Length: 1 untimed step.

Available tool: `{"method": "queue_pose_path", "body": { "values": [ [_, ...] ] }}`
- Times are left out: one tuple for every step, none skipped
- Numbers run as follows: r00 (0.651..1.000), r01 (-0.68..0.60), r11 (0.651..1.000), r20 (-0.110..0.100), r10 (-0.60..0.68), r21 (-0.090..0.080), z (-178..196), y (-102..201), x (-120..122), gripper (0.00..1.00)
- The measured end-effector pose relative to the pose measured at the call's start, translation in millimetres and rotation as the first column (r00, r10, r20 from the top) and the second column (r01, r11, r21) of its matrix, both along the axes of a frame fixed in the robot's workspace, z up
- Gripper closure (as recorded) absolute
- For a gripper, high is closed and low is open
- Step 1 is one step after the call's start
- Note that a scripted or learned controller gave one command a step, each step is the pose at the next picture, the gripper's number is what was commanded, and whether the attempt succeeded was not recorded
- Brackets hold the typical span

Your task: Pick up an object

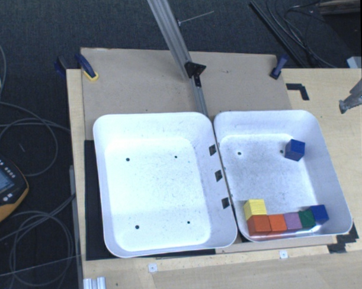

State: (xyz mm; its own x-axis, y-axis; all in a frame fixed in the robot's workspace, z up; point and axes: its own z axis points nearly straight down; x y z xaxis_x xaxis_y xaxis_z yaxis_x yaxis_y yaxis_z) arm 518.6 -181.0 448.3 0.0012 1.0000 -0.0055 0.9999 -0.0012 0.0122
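We see the grey gripper [351, 99] at the right edge, its fingers' state impossible to tell, so reaching the lone blue cube [295, 149] in the right white bin [327, 159] comes next.

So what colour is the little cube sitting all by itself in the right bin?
Blue. The lone small blue cube shows in the camera view.
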Motion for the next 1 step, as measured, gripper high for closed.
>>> {"method": "queue_pose_path", "body": {
  "values": [
    [1.000,-0.005,1.000,-0.021,0.005,0.009,-117.9,37.1,69.3,0.00]
  ]
}}
